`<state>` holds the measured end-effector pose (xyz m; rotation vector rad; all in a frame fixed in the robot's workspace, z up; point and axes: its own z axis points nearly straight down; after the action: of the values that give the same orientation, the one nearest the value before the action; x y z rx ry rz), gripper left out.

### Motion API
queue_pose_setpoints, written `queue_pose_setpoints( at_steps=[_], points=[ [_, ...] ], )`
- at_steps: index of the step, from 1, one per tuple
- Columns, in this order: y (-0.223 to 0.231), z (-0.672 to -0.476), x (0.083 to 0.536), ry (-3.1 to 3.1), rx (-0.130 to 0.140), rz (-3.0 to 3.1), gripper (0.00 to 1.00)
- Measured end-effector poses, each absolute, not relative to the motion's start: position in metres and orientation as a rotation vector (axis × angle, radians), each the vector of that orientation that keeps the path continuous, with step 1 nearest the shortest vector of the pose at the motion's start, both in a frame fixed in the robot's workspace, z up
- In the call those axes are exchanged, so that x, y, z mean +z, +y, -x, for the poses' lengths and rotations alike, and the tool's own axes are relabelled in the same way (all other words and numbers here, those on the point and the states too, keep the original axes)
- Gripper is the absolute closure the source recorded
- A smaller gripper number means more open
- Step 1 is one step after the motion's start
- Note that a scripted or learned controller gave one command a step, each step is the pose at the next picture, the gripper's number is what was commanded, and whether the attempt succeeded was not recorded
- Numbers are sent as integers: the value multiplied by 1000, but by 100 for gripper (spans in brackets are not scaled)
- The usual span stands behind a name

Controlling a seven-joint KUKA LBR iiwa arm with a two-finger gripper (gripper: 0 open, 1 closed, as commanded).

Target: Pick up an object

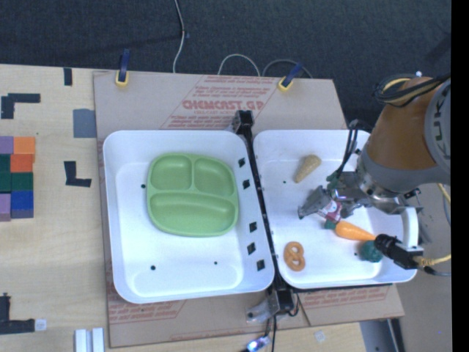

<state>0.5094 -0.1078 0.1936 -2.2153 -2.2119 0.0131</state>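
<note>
Progress looks slight to you: the claw (320,206) hangs low in the right bin (278,147) beside the carrot (352,232), its grip unreadable, with the carrot lying unlifted on the bin floor.

The right bin (278,149) serves as the landmark. A tan, bread-like roll (306,168) lies tilted in the far part of its floor, well apart from the rest. A small brown pretzel (294,256) lies flat near the bin's front left corner, beside the wall it shares with the left bin. A toy carrot (356,233), orange with a green leafy end (370,251), lies slanted toward the bin's front right, its orange tip pointing to the bin's middle. A small pinkish piece (332,213) sits just beside that tip; what it is cannot be told.
</note>
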Motion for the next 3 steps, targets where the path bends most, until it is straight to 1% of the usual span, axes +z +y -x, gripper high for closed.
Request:
queue_pose_setpoints(
  at_steps=[1, 2, 3],
  points=[
    [-108, -512, 199, -2222, 2, 2219, 0],
    [-108, -512, 156, -2219, 7, 2217, 0],
    [-108, -510, 91, -2217, 8, 2216, 0]
  ],
)
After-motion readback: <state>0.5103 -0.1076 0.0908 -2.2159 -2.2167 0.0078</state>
